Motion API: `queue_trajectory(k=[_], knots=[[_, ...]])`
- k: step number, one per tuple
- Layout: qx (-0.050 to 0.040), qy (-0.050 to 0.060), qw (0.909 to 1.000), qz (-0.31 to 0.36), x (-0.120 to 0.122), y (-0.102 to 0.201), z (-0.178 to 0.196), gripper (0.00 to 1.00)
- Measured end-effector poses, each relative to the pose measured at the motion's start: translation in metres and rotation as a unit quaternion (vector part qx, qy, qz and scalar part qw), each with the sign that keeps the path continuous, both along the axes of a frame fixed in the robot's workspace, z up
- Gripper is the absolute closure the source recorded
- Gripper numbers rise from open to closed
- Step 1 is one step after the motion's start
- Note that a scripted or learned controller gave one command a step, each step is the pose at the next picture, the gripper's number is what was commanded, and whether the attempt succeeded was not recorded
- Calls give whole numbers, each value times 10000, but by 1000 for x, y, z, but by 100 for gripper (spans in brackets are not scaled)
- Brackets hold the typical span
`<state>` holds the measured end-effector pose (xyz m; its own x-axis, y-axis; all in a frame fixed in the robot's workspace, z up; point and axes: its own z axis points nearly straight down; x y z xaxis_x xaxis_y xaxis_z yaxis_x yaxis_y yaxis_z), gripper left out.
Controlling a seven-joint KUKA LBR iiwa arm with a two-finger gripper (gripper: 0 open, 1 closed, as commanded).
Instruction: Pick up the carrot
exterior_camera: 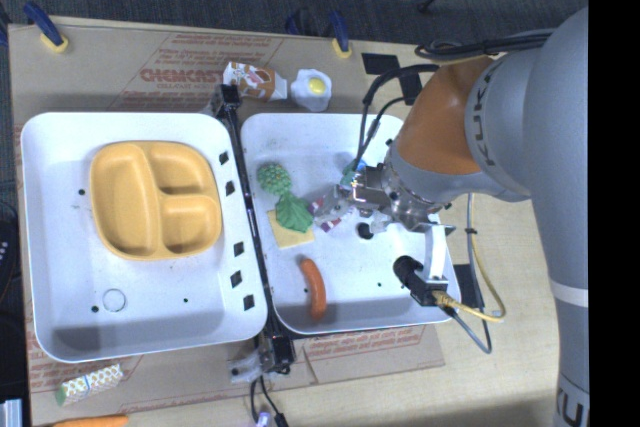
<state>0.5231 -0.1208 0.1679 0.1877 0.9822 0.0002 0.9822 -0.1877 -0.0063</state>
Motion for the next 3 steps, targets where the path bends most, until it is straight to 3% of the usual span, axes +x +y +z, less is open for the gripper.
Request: queue_trajectory(k=[1,2,3], knots=[[1,-1,9983,-581,-38,27,-77,0],[-1,-6,9983,-582,-38,27,-77,0],[-9,-6,9434,-3317,-47,26,-77,0]])
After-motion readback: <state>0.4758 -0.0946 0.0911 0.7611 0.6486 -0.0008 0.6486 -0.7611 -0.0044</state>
